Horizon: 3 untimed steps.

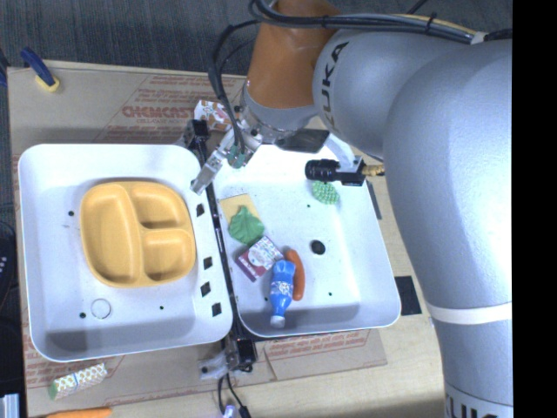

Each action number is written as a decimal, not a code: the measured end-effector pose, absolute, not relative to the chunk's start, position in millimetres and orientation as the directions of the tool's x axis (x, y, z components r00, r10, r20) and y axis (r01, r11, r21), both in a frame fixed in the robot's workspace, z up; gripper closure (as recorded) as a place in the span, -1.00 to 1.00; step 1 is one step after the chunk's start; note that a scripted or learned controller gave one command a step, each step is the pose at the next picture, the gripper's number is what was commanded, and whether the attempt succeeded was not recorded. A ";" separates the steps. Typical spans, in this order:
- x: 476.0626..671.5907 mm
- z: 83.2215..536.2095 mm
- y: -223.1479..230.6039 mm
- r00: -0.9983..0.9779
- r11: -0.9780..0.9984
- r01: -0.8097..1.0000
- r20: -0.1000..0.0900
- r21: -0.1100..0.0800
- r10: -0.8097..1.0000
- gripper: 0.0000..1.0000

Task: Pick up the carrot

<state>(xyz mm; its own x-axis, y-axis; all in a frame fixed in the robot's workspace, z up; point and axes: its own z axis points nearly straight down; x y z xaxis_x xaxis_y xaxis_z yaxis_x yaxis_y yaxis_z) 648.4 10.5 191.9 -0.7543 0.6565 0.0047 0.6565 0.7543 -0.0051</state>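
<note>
Orange carrot (298,274) lies flat on the right bin (352,273) floor, right up against the blue bottle (281,287) and roughly parallel to it, on the bottle's side away from the bin divider. Nothing on top of it.

Everything else, referenced to the bottle:
- pink-and-white packet (260,257): just beside the bottle's upper end, divider side
- green leafy piece (246,226): just past the packet, farther up the bin
- flat yellow square (235,205): beyond the leafy piece, partly under it
- small black disc (318,248): near, on the far side of the carrot, clear of both
- green knobbly lump (327,193): well apart, toward the far wall
- yellow compartment tray (137,232): across the divider in the left bin (43,233)

Gripper (219,165) sits well apart from the bottle, over the far corner of the right bin next to the divider (so nowhere near the carrot either). Nothing visible in it. Can't tell from this angle how wide it is set. Grey arm (418,146) covers the bench on the side of the bottle away from the divider.
</note>
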 end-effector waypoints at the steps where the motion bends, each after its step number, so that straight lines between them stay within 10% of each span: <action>1: 635.5 191.8 16.7 -0.900 0.900 0.436 0.004 -0.003 0.436 -1.00; 3: 648.5 192.5 4.1 -0.987 0.987 -0.163 -0.002 -0.001 -0.163 -1.00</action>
